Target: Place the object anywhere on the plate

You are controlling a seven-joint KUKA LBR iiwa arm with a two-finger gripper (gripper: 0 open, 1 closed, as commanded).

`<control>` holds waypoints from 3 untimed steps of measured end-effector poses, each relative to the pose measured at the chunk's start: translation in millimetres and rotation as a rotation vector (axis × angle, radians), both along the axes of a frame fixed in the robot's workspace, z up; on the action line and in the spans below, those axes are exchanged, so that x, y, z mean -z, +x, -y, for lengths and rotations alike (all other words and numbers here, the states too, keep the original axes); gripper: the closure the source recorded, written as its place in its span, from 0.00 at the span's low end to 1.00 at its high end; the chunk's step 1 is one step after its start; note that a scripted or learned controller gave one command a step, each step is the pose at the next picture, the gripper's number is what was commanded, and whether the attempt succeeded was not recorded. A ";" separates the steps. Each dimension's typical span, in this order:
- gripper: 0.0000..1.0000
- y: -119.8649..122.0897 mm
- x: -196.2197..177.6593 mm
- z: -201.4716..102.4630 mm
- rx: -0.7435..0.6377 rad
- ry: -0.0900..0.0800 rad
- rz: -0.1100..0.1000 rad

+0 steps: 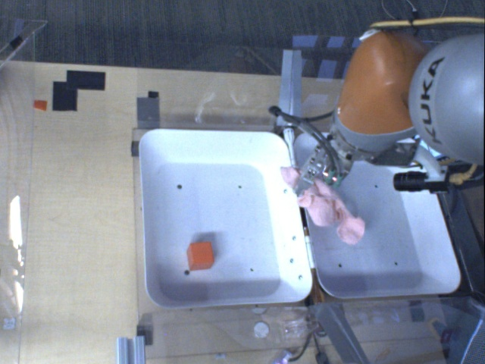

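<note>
A pale wood worktop (68,203) carries two shallow white bins side by side, with dark carpet beyond its far edge. The left bin (220,165) holds a small orange block (201,255) near its front-left part, well apart from every wall, with bare floor all around it. The right bin (394,264) has bare floor toward its front and right.

A pink, soft-looking object (327,208) lies in the right bin just beside the shared rim; its upper end seems to lap onto that rim, though the view is poor there.

The grey arm with its orange band (379,82) reaches in from the right, wrist bent down over the right bin's far-left corner. The hand (320,171) sits right at the pink object's top; I cannot tell how it is set.
</note>
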State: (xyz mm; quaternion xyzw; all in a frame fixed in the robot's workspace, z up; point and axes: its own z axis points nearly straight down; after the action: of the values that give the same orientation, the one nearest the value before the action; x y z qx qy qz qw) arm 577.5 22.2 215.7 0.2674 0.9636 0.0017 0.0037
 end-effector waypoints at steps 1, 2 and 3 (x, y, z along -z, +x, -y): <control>1.00 20.3 -0.8 -40.0 -0.401 -0.002 0.004; 1.00 48.4 -5.2 -75.2 -0.546 -0.003 0.005; 1.00 71.7 -10.5 -123.3 -0.548 -0.002 0.005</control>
State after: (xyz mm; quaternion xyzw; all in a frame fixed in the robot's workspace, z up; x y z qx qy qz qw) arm 649.2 145.5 226.2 -0.0034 1.0000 0.0024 0.0058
